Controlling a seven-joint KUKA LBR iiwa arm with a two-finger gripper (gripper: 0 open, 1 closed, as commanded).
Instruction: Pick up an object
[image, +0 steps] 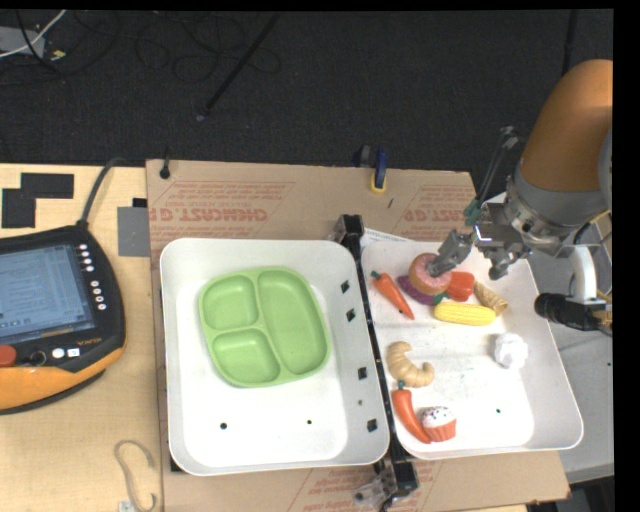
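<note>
**Now the claw hangs spread over the toy food**

Over on the right, the grey arm (565, 150) with its orange band reaches in above the right bin (545, 400), and the claw (478, 258) sits with its two fingers apart, nothing between them. One finger (452, 250) comes down right by the purple-and-pink round toy (428, 278), while the other finger (500, 262) hangs beyond the small red piece (460, 287).

And look at the spread below: a yellow corn cob (465, 314) lies just under that red piece, with an orange carrot (393, 294) slanting near the bin's left wall. A tan croissant shape (410, 365) sits lower down, then a red pepper (409, 411) touching a red-and-white cupcake-like toy (439, 424) by the front edge. A white lump (510, 349) rests alone toward the right side.

Across in the left bin (200, 420), a green divided tray (264, 326) lies flat, three compartments showing. At the far left of the bench (130, 330), a pendant with a screen (50, 310) rests on its own.
</note>
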